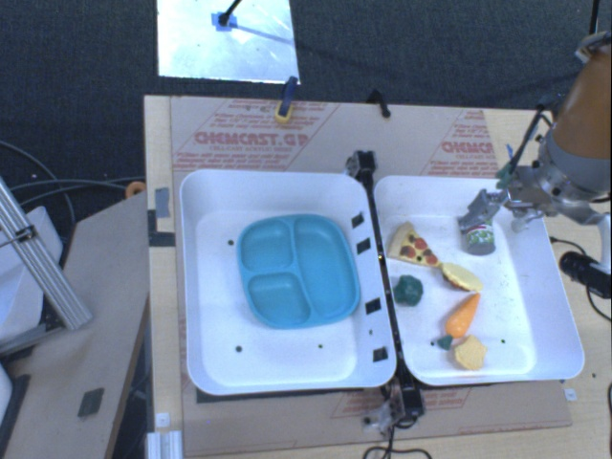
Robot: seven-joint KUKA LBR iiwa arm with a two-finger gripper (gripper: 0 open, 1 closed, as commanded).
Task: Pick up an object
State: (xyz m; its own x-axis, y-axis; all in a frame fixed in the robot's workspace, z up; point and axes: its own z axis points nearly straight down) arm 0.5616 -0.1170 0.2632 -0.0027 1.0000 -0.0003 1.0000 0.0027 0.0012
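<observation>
While toy food lies scattered across the right bin (550, 299) (pizza slice (413, 247), carrot (463, 315)), poised low over a small greenish object (480, 241) near the far wall: gripper (478, 213), finger state impossible to tell.

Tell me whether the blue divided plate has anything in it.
Empty. The blue divided plate in the left bin shows bare compartments; the toy foods, such as the pizza slice, lie in the right bin.

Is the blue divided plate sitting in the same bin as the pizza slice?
No, the blue divided plate lies in the left bin, while the pizza slice lies in the right bin.
</observation>
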